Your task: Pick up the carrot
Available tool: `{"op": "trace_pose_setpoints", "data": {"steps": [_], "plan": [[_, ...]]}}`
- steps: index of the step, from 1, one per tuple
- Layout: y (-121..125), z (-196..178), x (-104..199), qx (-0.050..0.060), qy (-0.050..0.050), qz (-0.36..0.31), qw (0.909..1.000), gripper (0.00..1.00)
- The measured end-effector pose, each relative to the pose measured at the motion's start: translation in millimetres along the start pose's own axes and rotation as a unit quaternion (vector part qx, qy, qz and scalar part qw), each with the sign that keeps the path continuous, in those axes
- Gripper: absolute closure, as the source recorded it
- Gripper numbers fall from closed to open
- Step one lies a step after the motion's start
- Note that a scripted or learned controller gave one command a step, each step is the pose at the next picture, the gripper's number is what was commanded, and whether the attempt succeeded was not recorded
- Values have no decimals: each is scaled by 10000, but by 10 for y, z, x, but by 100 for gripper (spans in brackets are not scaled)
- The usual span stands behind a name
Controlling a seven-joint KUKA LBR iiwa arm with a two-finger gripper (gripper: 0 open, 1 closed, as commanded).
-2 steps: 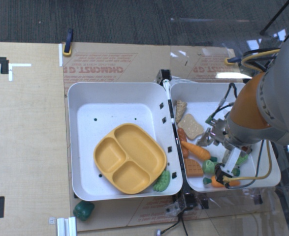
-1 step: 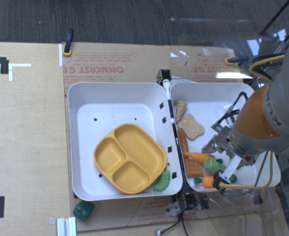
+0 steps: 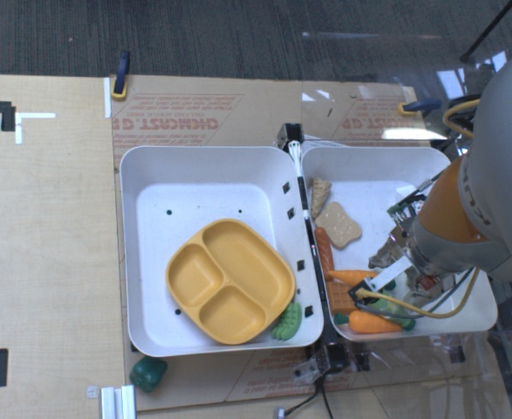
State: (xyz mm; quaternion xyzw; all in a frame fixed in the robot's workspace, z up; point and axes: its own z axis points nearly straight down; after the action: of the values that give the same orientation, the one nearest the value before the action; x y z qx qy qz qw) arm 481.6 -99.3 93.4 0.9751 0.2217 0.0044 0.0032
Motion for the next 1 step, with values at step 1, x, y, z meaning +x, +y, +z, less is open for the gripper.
{"op": "trace_pose_setpoints", "data": {"steps": [1], "plan": [[-36, 14, 78, 30, -33, 648, 9979, 0]]}}
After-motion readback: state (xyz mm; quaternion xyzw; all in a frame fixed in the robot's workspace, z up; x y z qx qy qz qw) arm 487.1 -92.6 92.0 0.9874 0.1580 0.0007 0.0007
